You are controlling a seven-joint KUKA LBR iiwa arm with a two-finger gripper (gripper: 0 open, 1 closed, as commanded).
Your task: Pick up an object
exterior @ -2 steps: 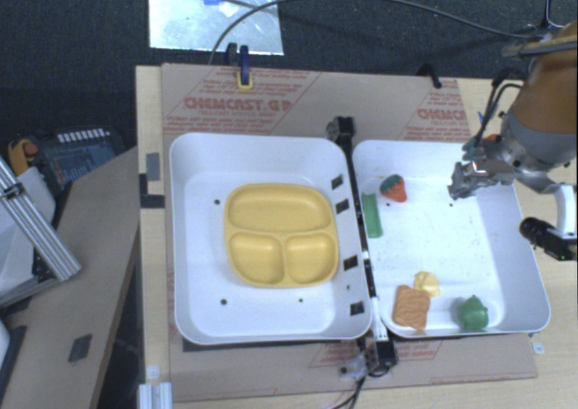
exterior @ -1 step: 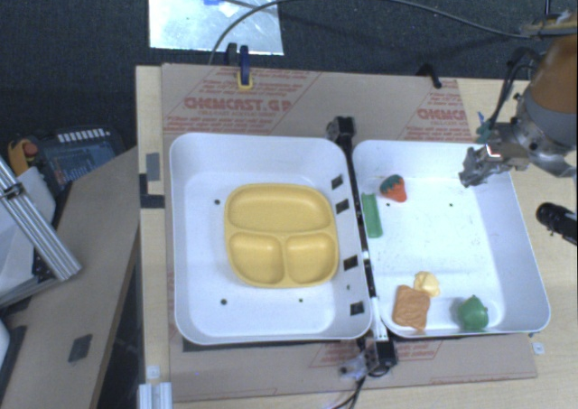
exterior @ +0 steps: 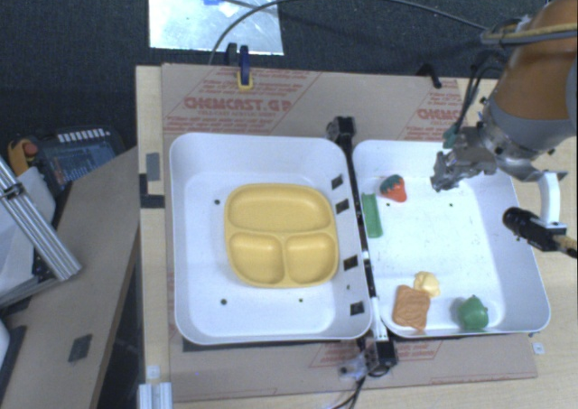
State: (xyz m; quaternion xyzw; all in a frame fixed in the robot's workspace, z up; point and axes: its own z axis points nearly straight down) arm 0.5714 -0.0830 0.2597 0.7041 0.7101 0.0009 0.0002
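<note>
The approach step is judged to be in hand: no object is being carried, and the end effector (exterior: 444,174) is being positioned over the upper part of the right bin (exterior: 528,308), a short way to the right of the red-and-green strawberry-like toy (exterior: 393,187). The finger spacing is not being resolved at this slant, so whether the end effector is wide or narrow cannot be told; nothing is being seen between the fingers.

The toy is lying on the bin floor near the upper left corner, apart from the end effector. It is judged to be the nearest candidate. For the next move, a lateral shift toward the toy, a descent to the bin floor and a closing on the toy are being called for.

Other candidates are lying in the same bin: a green block (exterior: 370,215) beside the left wall, and along the lower edge an orange biscuit-like piece (exterior: 411,308) touching a small pale yellow piece (exterior: 426,284), with a green rounded object (exterior: 471,312) near them.

In the left bin (exterior: 194,154) a yellow compartment tray (exterior: 280,234) is resting. A black fitting (exterior: 533,227) is projecting over the right bin's right edge, and the divider between the bins is standing close to the green block; both are being treated as possible obstructions. The tabletop (exterior: 298,96) beyond the bins is carrying cables.
</note>
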